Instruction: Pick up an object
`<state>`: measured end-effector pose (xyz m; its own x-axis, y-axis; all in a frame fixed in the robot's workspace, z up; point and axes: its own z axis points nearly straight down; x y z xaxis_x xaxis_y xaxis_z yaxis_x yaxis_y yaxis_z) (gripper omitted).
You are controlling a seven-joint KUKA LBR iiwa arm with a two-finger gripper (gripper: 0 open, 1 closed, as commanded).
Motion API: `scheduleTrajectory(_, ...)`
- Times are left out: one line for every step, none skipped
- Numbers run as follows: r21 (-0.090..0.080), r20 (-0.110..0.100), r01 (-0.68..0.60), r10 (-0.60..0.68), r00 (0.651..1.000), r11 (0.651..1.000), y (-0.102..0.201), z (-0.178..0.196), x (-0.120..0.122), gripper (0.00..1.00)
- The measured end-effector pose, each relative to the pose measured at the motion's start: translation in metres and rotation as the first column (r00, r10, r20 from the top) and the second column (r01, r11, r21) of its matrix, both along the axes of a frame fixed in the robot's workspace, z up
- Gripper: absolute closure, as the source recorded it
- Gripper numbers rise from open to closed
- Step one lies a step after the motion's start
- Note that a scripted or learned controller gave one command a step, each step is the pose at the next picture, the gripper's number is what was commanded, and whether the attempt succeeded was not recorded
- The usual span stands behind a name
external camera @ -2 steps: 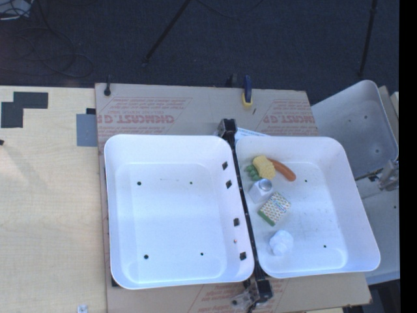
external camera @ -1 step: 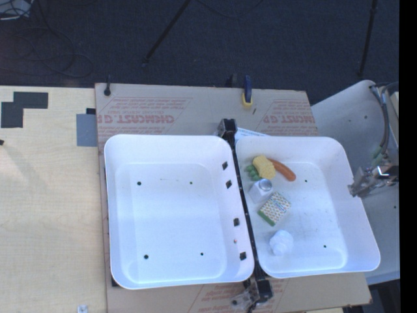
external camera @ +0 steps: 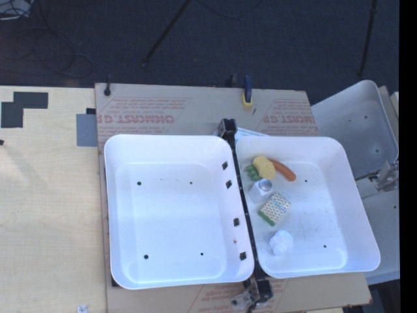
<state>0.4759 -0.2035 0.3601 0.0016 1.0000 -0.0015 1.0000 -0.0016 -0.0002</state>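
The right bin (external camera: 339, 175) holds several small objects near its left wall. A yellow corn-like piece (external camera: 264, 167) lies beside an orange carrot-like piece (external camera: 284, 170). A small green item (external camera: 250, 172) sits next to them. Below is a small clear cup (external camera: 263, 187). A green-and-cream patterned box (external camera: 275, 208) lies lower, and a white crumpled object (external camera: 281, 242) rests near the bin's front.
The left bin (external camera: 130, 155) adjoins the right one along a black divider with clips (external camera: 236, 194). Both sit on a cardboard sheet (external camera: 163, 113) atop a wooden bench. A grey metal plate (external camera: 365, 119) stands at the right. A blue-and-yellow clamp (external camera: 247, 91) grips the cardboard's far edge.
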Motion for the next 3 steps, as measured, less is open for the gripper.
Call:
scheduleTrajectory(0.001,0.004,-0.005,0.005,1.0,1.0,0.029,0.053,0.001,1.0)
scheduleTrajectory(0.001,0.0,-0.003,0.003,1.0,1.0,0.027,0.072,0.0,1.0)
scheduleTrajectory(0.001,0.003,-0.006,0.006,1.0,1.0,0.059,0.118,0.0,1.0)
